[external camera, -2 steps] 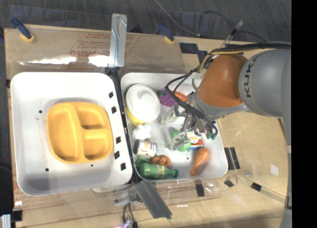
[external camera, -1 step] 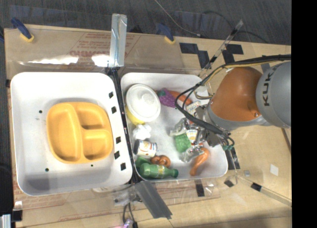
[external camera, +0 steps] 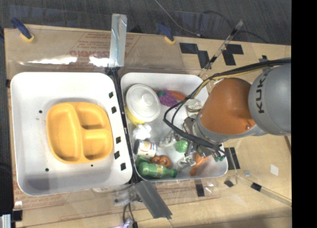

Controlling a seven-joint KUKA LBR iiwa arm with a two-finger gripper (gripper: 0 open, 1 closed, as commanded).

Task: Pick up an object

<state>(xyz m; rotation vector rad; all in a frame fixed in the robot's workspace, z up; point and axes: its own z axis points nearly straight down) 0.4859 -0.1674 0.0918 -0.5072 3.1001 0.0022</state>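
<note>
Reaching into the cluttered right bin [external camera: 130, 81], the end effector [external camera: 188, 158] hangs by a green bottle [external camera: 157, 170]; its grip I cannot tell.

a single fixed camera sits above the surface [external camera: 148, 43] and looks down on it at a slight slant, far enough off to take in both white bins whole. the left bin [external camera: 29, 98] fills the left half, the right bin [external camera: 163, 79] the middle. the arm [external camera: 233, 105] enters from the right edge, over the right bin. dark floor shows beyond the surface's far edge.
</note>
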